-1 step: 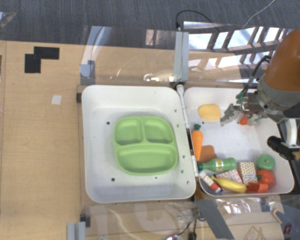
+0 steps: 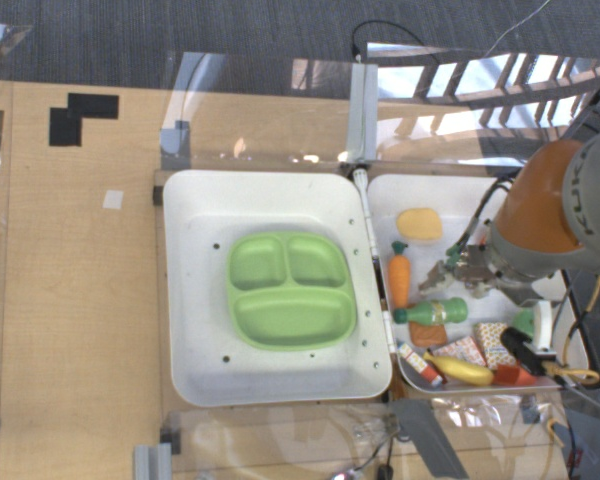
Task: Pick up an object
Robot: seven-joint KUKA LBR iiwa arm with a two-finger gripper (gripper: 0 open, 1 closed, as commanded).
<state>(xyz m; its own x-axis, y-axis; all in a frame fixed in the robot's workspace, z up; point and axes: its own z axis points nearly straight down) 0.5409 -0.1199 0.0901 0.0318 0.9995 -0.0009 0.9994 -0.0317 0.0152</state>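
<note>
As the arm (image 2: 565, 218) leans in from the right, its end effector (image 2: 450, 273) hangs over the middle of the right bin (image 2: 450, 190). From where I stand I cannot tell how far open it is or whether it has hold of anything. Just on its near side a green bottle (image 2: 440, 312) lies on its side on the bin floor, cap end pointing left toward the wall between the bins. It looks very close to the end effector, though I cannot make out whether the two touch. A carrot (image 2: 400, 280), orange with a green top, lies just left of the end effector, lengthwise along the bin's left wall. Farther back, a yellow lump (image 2: 420, 224) sits apart from the rest, toward the far left corner. On the near side of the bottle an orange-brown block (image 2: 427, 334) lies right against it or nearly so. A banana (image 2: 463, 370) lies along the near wall with two patterned boxes (image 2: 480, 348) just behind it. A small red and white thing (image 2: 421, 362) lies at the banana's left end, and something red (image 2: 516, 376) lies at its right end. The left bin (image 2: 190, 268) holds a green plate (image 2: 290, 288) with three compartments, lying flat at about its middle. Both bins rest side by side on the wooden counter (image 2: 70, 318), which bears a black stepped mark (image 2: 80, 118) toward its far left.
</note>
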